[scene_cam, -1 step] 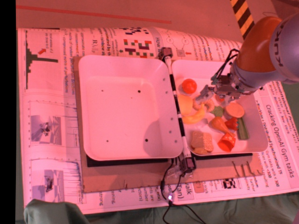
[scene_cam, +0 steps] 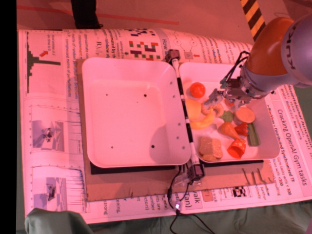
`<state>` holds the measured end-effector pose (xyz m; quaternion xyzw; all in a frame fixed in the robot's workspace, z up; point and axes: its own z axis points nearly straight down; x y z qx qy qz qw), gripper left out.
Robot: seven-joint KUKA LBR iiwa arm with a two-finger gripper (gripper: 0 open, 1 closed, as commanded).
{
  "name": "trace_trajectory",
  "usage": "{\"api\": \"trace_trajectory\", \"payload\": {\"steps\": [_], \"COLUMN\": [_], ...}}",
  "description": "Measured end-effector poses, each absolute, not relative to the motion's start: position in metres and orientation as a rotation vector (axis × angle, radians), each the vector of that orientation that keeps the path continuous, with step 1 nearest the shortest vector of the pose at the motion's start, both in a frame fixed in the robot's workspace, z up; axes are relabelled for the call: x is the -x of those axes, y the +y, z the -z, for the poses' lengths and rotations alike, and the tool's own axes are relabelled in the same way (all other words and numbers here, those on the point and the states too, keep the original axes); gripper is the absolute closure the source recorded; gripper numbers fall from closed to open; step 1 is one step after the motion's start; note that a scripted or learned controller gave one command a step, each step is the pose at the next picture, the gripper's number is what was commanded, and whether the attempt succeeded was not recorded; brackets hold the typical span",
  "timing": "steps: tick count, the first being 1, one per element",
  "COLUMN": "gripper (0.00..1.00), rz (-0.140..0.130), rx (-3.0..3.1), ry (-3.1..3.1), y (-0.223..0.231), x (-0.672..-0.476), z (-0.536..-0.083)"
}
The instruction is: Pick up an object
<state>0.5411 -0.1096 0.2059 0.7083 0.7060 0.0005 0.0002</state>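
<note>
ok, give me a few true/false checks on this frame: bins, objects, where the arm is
1. All the objects lie in the right bin. True.
2. The end effector is over the left bin. False: it is over the right bin.
3. A red ball lies near the right bin's far left corner. True.
4. The banana lies on the paper outside the bins. False: it is in the right bin.
5. The cracker sits by the right bin's near edge. True.
</note>
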Motion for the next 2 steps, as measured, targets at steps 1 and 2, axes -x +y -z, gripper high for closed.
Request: {"api": "trace_trajectory", "payload": {"steps": [1, 2], "gripper": [0.0, 0.0], "rz": [0.007, -0.008], "rx": [-2.23, -2.22], "ry": [2.219, 2.211], "y": [-0.114, -0.116], "x": [-0.534, -0.537], "z": [-0.147, -0.103]}}
